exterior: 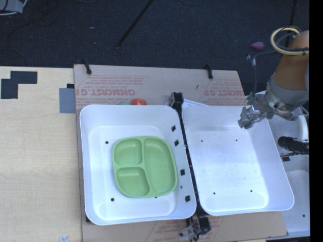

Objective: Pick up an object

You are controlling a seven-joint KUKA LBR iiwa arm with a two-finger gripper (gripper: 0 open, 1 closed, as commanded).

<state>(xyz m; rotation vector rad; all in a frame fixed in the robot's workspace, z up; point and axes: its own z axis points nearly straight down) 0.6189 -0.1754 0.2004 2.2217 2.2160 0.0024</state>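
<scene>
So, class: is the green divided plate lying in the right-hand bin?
No. The green divided plate lies flat in the left bin, while the pincer hangs over the right bin.

Counter [35, 155]: carries a cardboard sheet [151, 84], on which two bins sit side by side, touching along a central seam.

Left bin [96, 120]: holds one divided plate [145, 166], lying flat at the bin's centre, shifted slightly toward 3 o'clock. Plate has three compartments: two at its 9 o'clock side, one long one at its 3 o'clock side.

Right bin [232, 180]: lies at 3 o'clock of the left bin.

Small round object [138, 102]: outside the left bin, just beyond its 12 o'clock rim, on the cardboard sheet.

Gripper [246, 119]: above the right bin's rim near its 1 o'clock corner; arm [290, 74] extends toward 2 o'clock.
</scene>
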